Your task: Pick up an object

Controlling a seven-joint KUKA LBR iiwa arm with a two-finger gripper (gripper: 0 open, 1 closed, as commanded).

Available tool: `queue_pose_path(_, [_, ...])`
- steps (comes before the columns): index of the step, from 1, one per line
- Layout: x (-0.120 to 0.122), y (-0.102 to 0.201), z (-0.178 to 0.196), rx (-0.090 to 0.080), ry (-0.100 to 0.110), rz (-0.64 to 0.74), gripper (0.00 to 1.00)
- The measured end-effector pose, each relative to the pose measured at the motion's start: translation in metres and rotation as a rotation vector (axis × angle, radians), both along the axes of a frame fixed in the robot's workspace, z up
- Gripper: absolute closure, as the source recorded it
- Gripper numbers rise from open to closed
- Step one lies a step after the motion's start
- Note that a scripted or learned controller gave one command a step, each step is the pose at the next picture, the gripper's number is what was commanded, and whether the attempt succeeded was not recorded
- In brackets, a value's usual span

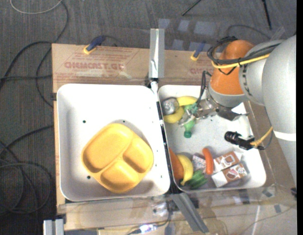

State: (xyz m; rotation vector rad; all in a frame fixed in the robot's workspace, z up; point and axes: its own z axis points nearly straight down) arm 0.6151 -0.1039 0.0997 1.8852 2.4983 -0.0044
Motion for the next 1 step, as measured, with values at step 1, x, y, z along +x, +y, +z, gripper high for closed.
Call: queue_pose_path(1, [-0.0100,0.0575,0.0898,0.009,0.009,-0.163,1.00])
